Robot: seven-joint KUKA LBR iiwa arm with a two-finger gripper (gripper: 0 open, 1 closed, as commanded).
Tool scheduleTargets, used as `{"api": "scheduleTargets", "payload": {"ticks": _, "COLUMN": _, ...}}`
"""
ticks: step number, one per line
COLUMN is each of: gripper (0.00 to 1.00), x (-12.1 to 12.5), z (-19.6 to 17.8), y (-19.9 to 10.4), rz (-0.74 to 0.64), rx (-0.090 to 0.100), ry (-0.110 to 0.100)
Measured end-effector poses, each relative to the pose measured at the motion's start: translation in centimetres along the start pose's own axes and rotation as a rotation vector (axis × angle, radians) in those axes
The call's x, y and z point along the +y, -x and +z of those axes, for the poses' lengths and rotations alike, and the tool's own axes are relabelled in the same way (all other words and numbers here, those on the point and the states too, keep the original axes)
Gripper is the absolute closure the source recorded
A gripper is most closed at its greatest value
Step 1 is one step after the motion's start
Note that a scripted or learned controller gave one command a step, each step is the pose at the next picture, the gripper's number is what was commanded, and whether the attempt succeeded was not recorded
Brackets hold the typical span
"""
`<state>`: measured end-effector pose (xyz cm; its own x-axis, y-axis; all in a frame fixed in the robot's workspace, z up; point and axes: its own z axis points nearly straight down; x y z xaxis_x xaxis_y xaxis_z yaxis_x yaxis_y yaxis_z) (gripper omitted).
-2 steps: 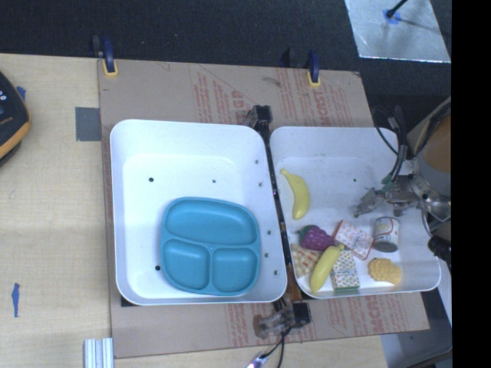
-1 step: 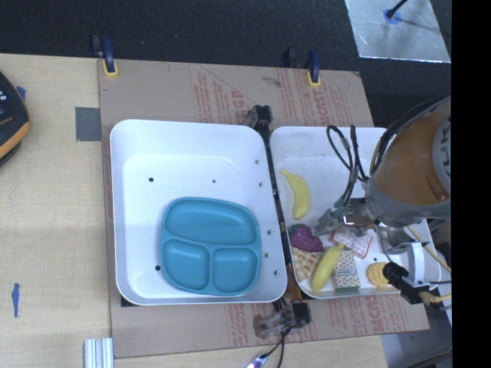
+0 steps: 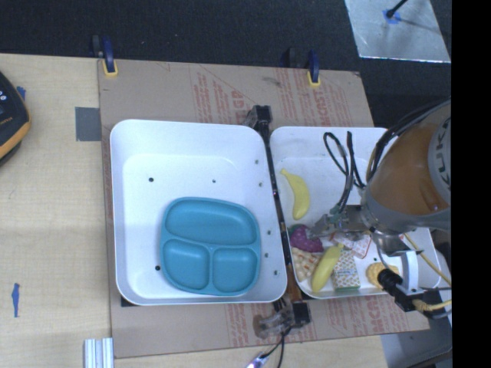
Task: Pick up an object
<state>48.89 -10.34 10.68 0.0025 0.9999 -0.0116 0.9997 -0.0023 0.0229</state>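
The arm's claw (image 3: 337, 222) hangs low over the right bin (image 3: 307, 140), beside the purple toy (image 3: 305, 240) and two bananas (image 3: 298, 193); whether it is wide or narrow I cannot tell. Nothing looks lifted yet, so the pick remains

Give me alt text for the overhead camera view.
A grey and orange arm reaches from the right over the right bin, which holds two bananas and a purple item. The left bin holds a blue divided plate.
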Motion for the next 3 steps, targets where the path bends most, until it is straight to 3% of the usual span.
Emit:
{"api": "scheduleTargets", "payload": {"ticks": 1, "gripper": 1.00, "x": 0.1, "z": -1.0, "y": -0.2, "rz": -0.007, "rx": 0.005, "ry": -0.003}}
{"api": "scheduleTargets", "payload": {"ticks": 2, "gripper": 0.00, "x": 0.1, "z": -1.1, "y": 0.2, "rz": -0.001, "rx": -0.002, "ry": 0.001}}
{"api": "scheduleTargets", "payload": {"ticks": 3, "gripper": 1.00, "x": 0.1, "z": -2.1, "y": 0.0, "rz": -0.007, "rx": 0.002, "ry": -0.004}}
